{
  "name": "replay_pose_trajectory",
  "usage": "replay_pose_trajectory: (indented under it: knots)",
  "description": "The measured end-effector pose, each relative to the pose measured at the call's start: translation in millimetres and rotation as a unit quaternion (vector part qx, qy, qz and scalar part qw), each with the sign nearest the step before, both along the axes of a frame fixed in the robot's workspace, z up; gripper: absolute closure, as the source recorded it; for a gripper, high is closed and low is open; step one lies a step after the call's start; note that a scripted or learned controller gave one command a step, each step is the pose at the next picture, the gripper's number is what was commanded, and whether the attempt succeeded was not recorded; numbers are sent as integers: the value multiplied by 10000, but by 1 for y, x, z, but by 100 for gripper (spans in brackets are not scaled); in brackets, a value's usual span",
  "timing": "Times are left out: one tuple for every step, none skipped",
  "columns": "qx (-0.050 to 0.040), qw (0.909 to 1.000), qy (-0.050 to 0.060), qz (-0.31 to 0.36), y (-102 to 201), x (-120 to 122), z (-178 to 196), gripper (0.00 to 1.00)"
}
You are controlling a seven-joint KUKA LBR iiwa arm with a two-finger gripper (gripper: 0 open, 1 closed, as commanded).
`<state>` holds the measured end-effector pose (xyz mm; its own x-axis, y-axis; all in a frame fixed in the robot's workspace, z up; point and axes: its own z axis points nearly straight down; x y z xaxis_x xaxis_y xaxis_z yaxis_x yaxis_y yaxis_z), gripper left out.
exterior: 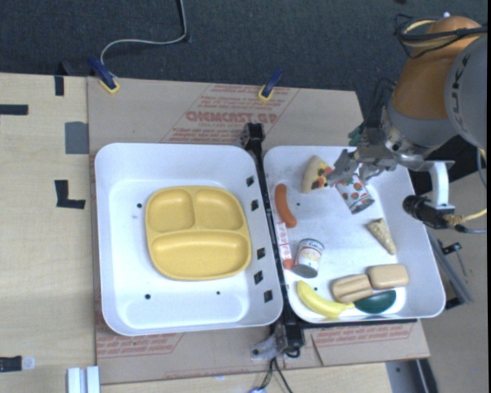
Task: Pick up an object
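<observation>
Nearest the lens, along the front wall of the right bin (430, 289), lie a yellow banana (317, 301), a dark green piece (376, 303) and a tan bread-like block (368, 282), packed close together. Behind them stand a small can (309, 255), a pale wedge (382, 236), a red sausage (286, 205) beside the divider, and a pizza slice (314, 173) near the back wall. In the left bin (119, 219) rests a yellow divided tray (199, 231). Both bins sit on a cardboard sheet over the tabletop (33, 244).

The gripper (349, 173) hangs low in the back part of the right bin, just beside the pizza slice. Right under it shows a white packet with red spots (358, 195), tilted, which seems the likeliest target.

To do the pick well, I judge the jaws should be centred over the packet's narrow side, clear of the pizza slice, and go down straight, closing only once both fingers straddle it; a light, flat thing like this could slip or be pushed aside by one finger.

As for the jaws, the slanted view blurs them against the packet: I cannot tell whether they are spread or clenched, nor whether the packet is truly gripped or merely touched.
</observation>
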<state>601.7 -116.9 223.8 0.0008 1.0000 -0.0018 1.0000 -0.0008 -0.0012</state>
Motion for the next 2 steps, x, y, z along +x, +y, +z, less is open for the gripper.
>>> replay_pose_trajectory:
  knots:
    - [14,10000,-2,15,65,-25,21,100]
    - [3,10000,-3,3,12,-64,28,100]
